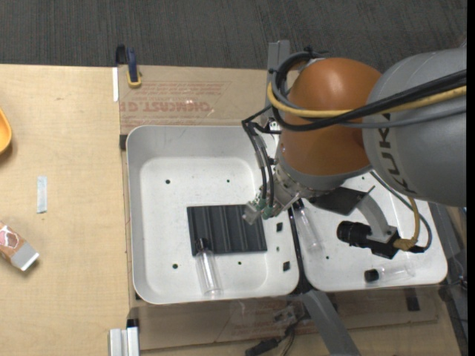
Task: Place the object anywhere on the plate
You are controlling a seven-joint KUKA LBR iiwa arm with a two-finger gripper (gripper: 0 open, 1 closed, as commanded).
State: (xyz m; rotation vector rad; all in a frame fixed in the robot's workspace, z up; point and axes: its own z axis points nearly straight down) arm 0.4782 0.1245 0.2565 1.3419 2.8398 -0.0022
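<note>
A black ribbed plate (226,228) lies flat in the left bin (148,199), toward its front right. A clear plastic tube (208,270) with a dark end rests at the plate's front-left corner, its upper end on the plate and the rest on the bin floor. My gripper (258,211) hangs under the orange wrist, just over the plate's back-right corner, and I see nothing in it. In the right bin (438,262) lie a second clear tube (307,232) near the divider and a clear vial (390,273) with a black cap at the front.
The arm's bulk covers most of the right bin's back half. On the bench to the left lie a small grey strip (41,195), a wrapped packet (16,248) and an orange object (4,133) at the edge. A blue clamp (130,65) stands behind the left bin.
</note>
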